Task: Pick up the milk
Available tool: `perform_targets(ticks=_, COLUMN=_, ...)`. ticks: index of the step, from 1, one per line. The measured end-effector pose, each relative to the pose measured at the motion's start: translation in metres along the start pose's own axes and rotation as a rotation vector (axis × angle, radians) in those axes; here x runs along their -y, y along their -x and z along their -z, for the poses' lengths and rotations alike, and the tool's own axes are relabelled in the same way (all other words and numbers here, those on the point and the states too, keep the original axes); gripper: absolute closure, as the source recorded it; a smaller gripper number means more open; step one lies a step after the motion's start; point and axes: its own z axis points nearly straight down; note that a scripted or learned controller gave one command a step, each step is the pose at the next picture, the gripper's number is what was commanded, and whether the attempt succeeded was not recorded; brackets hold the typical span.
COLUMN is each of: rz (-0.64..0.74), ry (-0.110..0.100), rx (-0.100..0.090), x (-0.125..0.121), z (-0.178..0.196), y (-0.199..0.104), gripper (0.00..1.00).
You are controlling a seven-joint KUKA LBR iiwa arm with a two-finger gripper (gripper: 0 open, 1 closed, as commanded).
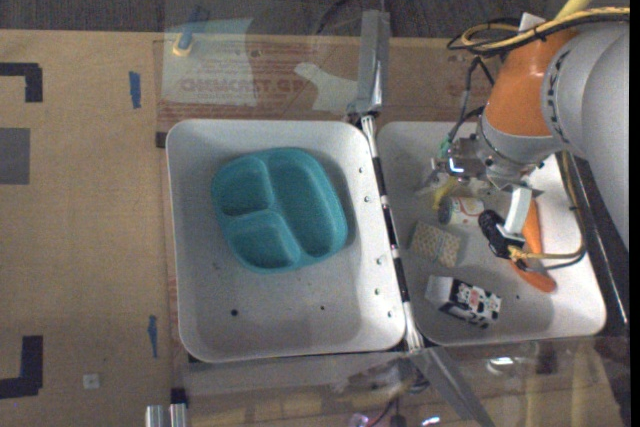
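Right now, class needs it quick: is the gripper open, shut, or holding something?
Gripper: cannot be told; it is low in the right bin, and the wrist hides its tips.

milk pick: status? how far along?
Done: the arm has reached into the right bin. In hand: the pincer sits low among the items at the bin's back; whether it holds anything, I can't tell. Left: the black-and-white carton, likely the milk, lies flat near the bin's front edge, apart from the pincer, not lifted. The teal tray sits in the left bin.
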Motion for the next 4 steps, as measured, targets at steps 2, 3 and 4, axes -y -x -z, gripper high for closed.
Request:
perform_targets(ticks=2, rz=-0.02, ry=-0.009, rx=-0.003, x=0.148, z=0.097, y=-0.049, gripper=0.0)
perform_targets(ticks=3, rz=-0.022, ry=-0.008, rx=-0.002, x=0.148, z=0.097, y=-0.048, gripper=0.0)
perform_targets(ticks=4, rz=-0.022, ry=-0.008, rx=-0.002, x=0.148, z=0.097, y=-0.048, gripper=0.0)
